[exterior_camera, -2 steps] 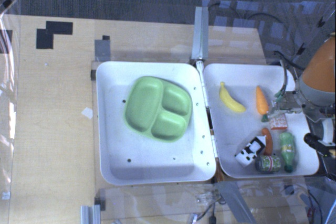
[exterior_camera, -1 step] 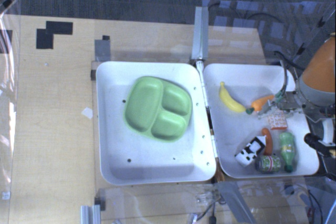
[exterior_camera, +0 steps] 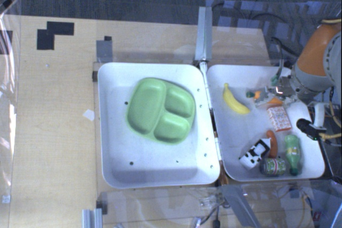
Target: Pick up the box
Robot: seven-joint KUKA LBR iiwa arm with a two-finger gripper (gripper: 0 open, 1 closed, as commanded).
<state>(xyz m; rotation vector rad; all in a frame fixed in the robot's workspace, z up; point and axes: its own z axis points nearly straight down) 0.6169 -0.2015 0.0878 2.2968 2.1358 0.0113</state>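
Observation:
A small orange-and-white box (exterior_camera: 279, 118) lies flat in the right bin (exterior_camera: 235, 168), near its right side. My gripper (exterior_camera: 271, 92) hangs over the back of that bin, just above and slightly left of the box. Small green and orange pieces show at its tip. The box lies apart from the gripper, and nothing is lifted.
The right bin also holds a banana (exterior_camera: 235, 100), a black-and-white carton (exterior_camera: 255, 154), a green-labelled can (exterior_camera: 273, 166), a green bottle (exterior_camera: 292, 150) and an orange item (exterior_camera: 272, 139). A green divided plate (exterior_camera: 160, 109) lies in the left bin (exterior_camera: 115, 168). A metal divider (exterior_camera: 203, 34) stands between the bins.

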